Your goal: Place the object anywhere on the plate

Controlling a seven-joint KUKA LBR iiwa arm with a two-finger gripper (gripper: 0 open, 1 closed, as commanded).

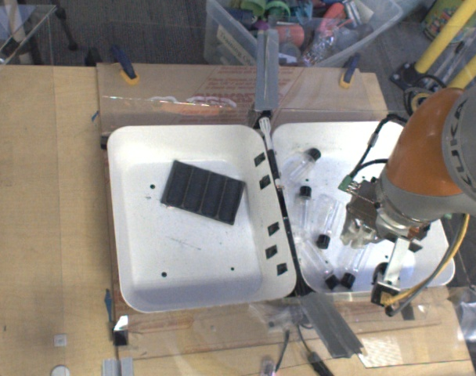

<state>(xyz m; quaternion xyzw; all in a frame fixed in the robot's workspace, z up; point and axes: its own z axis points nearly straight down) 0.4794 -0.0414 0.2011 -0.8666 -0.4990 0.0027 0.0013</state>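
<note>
Up top and closest to the lens, the arm (434, 151) swings in with its orange band, wrist tipped down over the right bin (332, 131). The gripper (362, 233) hangs low above that bin's floor, and whether it is open or closed I cannot tell; nothing can be made out in its grasp.

Small clear vials with black caps are scattered around it. One vial (322, 241) lies just left of the gripper, close by. A pair (340, 280) sits below and slightly left of it, near the bin's front rim. Another (304, 190) lies up and to the left, and the farthest one (311, 156) is beyond that, toward the back wall. None of them is on the plate.

The plate (203, 192), a dark ribbed rectangle, lies well to the left of the gripper in the left bin (124, 143), flat and slightly skewed. Between gripper and plate runs the shared rim, dotted with black clips (271, 251).

Far behind the gripper, past the bins, a clear tub (301, 6) is stuffed with colourful toys.
</note>
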